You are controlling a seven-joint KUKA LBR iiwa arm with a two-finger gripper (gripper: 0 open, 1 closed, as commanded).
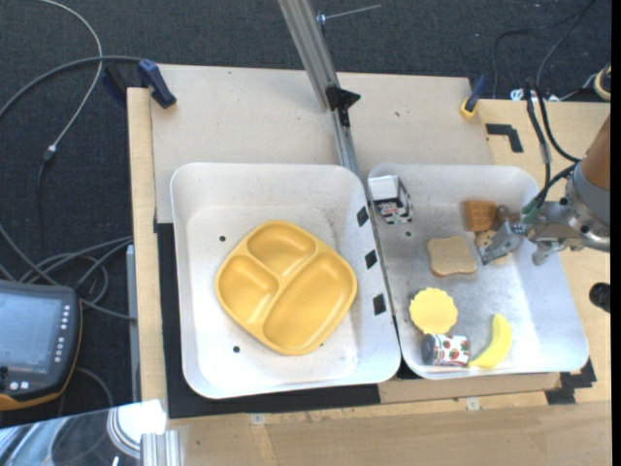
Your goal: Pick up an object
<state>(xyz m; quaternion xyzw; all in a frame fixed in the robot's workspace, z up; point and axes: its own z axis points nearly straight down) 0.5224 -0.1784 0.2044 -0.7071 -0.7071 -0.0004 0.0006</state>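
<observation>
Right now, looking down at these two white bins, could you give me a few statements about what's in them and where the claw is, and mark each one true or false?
1. The yellow divided plate lies in the left bin. True.
2. The banana lies on the yellow divided plate. False: it lies in the right bin, near its front edge.
3. The claw is over the right bin, close to the slice of bread. True.
4. The small can stands at the back of the left bin. False: it lies at the front of the right bin, beside the banana.
5. The yellow round piece sits between the slice of bread and the small can. True.
</observation>
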